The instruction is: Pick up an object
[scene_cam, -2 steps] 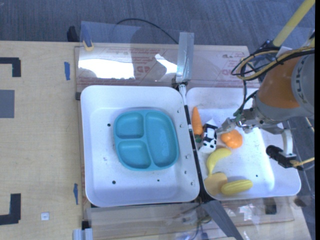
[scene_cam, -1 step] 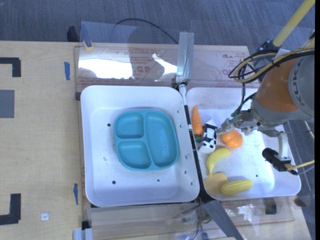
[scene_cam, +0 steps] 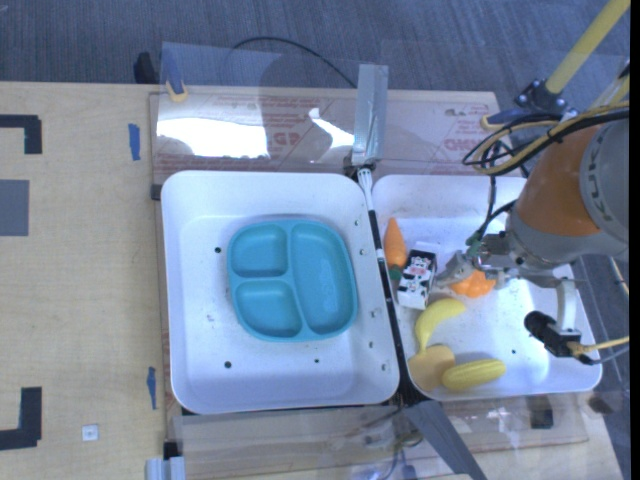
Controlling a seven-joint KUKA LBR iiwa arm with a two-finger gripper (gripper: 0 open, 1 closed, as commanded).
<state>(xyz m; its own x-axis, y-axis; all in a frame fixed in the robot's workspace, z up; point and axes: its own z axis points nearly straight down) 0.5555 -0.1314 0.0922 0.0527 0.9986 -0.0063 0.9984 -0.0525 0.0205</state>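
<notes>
My gripper (scene_cam: 468, 266) hangs low in the right bin (scene_cam: 520, 203), coming in from the right on the grey arm with the orange band. Right beneath and beside it lies a small orange object (scene_cam: 478, 286), partly covered by the gripper. A black and white box (scene_cam: 415, 276) lies just left of the gripper, and an orange carrot-like piece (scene_cam: 396, 242) leans by the bin's left wall. A yellow banana (scene_cam: 438, 319) curves below the box. Further forward, a yellow lemon-shaped piece (scene_cam: 473, 373) rests against a tan piece (scene_cam: 428, 365).
The left bin (scene_cam: 190, 268) holds a blue divided plate (scene_cam: 292, 278). A raised divider (scene_cam: 378, 258) separates the two bins. Cables and a yellow pole (scene_cam: 590, 38) run at the upper right, and a black fitting (scene_cam: 548, 331) sits on the right bin's front right.
</notes>
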